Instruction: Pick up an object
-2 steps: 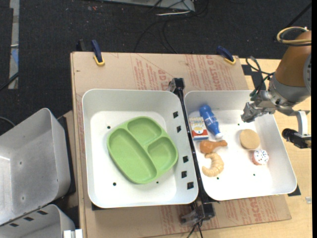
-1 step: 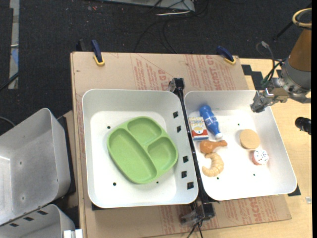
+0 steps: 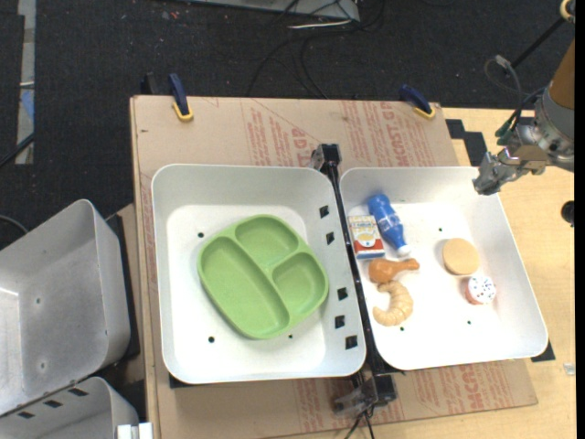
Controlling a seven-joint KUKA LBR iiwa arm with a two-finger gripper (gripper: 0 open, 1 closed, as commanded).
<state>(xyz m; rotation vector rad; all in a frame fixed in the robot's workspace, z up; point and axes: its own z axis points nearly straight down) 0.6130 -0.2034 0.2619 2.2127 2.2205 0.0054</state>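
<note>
the gripper point(image 3: 489, 177) hangs above the right bin's point(image 3: 512, 332) upper right corner, its grasp impossible to tell, so this looks like the approach: next it must descend over the tan disc point(image 3: 460, 256) nearby.

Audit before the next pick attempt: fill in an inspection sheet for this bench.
Surface: two white bins, left bin and right bin, on a cardboard sheet.
Job's things: right bin holds blue bottle, small carton, croissant, orange toy, tan disc, spotted die.
Clutter: green divided plate in left bin.
Grippers: gripper over right bin's far right corner.
Cables: black cables on floor.
Surroundings: grey tub at left.
</note>
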